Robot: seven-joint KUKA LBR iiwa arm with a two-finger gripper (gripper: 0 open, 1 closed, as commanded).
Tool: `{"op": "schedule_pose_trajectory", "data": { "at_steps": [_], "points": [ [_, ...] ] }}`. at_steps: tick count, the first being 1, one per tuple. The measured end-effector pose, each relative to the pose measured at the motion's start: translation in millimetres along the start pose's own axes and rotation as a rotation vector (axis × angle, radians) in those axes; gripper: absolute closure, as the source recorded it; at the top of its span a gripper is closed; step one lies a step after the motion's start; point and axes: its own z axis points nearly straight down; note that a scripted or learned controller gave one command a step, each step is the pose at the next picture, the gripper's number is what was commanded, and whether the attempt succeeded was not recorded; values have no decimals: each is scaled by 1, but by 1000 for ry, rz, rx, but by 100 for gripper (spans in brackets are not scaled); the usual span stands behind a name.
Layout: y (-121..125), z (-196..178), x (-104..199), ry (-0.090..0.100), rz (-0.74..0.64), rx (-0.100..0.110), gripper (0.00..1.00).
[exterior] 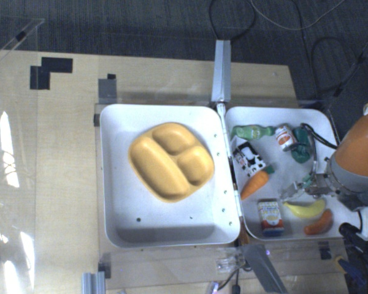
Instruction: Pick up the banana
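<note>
The banana (305, 209) lies just beside the gripper (302, 190) at 6 o'clock, long axis running 9-to-3; the gripper's state cannot be told.

Yellow banana (305, 209), orange carrot (254, 185), green bottle (251, 131).

Even overhead light — slightly soft.

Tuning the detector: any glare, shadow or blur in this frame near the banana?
Camera view: soft and slightly blurred overall; bright window-like glare streaks on the pale wooden bench at left; the shallow white left bin shows only mild shading along its near wall; the small yellow banana in the right white bin is evenly lit, the metal claw just above it blurry.
</note>
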Motion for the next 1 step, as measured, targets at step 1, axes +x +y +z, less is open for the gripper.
{"op": "schedule_pose_trajectory", "data": {
  "at_steps": [1],
  "points": [
    [3,-12,0,-2,-3,-9,100]
  ]
}}
